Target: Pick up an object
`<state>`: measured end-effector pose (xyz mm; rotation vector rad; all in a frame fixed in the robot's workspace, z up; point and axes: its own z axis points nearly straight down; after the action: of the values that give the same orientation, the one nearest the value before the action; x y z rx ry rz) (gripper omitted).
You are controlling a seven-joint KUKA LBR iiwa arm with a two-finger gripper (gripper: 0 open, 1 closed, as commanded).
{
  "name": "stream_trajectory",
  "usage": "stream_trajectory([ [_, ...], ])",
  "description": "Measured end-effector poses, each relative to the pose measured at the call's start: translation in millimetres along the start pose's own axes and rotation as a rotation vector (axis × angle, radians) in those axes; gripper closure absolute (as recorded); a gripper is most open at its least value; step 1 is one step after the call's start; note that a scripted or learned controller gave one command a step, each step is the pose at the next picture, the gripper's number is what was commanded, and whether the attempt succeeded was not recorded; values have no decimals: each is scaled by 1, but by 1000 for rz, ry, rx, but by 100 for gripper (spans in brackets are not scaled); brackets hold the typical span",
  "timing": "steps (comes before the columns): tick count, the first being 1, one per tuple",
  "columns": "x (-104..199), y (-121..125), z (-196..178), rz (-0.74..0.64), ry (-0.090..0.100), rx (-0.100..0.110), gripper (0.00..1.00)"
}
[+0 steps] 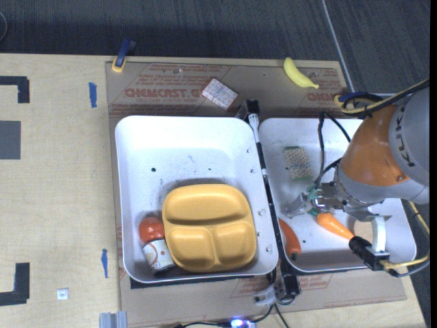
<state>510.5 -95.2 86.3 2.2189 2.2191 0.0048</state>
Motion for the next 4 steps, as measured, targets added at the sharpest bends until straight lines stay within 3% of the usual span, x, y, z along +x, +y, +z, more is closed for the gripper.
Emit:
stream_trajectory([
  [1, 0, 1, -10, 1, 0, -3, 100],
  [2, 0, 1, -10, 1, 0, -3, 0],
  [3, -1, -29, 0, 0, -1, -2, 0],
  [4, -1, -28, -10, 0, -1, -6, 100],
])
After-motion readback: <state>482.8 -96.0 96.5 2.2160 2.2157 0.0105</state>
